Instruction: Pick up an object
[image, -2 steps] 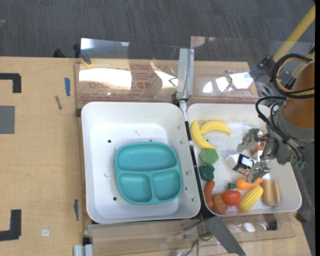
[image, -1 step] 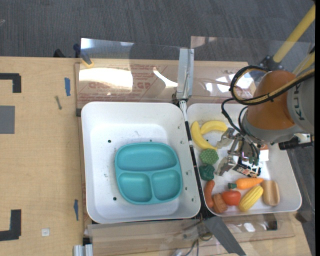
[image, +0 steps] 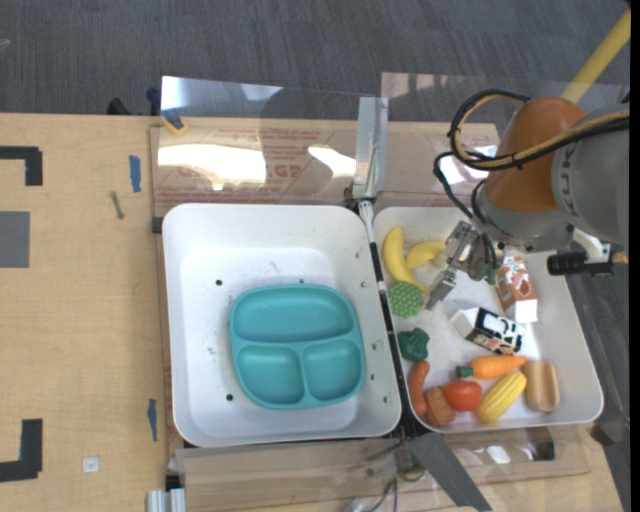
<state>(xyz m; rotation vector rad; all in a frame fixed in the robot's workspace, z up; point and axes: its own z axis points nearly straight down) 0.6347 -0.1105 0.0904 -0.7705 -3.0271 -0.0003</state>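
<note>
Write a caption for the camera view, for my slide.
End effector hovers over toy food in the right bin, near a banana; a teal divided tray sits in the left bin.

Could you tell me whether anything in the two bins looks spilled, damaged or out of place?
Nothing stands out: the teal divided plastic tray lies flat in the left white bin, and the toy foods sit loosely inside the right white bin.

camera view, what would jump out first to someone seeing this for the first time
The teal three-compartment plastic tray lies alone in the left shallow white bin. The right shallow white bin holds a heap of bright toy food, a curved yellow banana near its top left. The grey arm's two-finger gripper hangs over that bin, beside the banana.
</note>
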